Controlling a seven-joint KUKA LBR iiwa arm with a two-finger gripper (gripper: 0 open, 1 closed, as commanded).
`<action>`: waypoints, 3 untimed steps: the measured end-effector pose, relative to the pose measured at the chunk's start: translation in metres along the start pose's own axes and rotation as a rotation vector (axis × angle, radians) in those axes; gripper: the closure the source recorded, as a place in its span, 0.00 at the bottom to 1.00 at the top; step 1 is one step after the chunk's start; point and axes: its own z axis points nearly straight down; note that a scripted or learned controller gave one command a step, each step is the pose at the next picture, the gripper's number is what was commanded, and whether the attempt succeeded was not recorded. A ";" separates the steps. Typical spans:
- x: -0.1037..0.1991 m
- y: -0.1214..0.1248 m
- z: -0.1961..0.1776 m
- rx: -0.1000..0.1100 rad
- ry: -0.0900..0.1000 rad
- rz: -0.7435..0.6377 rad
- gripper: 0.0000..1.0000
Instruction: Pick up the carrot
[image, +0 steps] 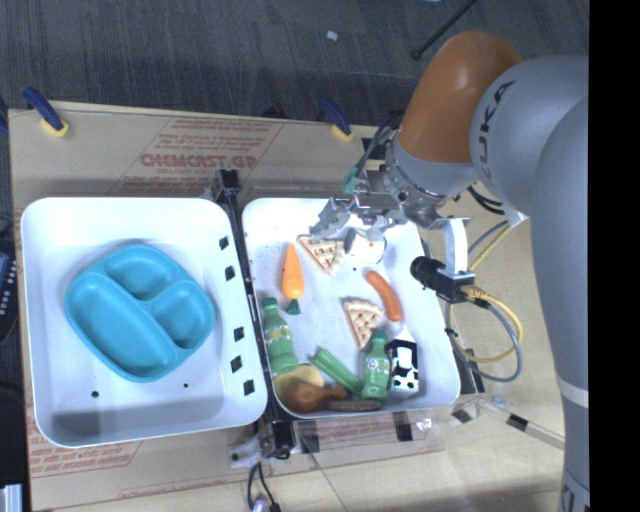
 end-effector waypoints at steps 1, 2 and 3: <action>0.006 0.001 0.142 0.013 0.000 -0.070 0.00; 0.005 0.005 0.126 0.005 -0.004 -0.079 1.00; 0.042 -0.026 0.060 -0.003 0.000 0.265 1.00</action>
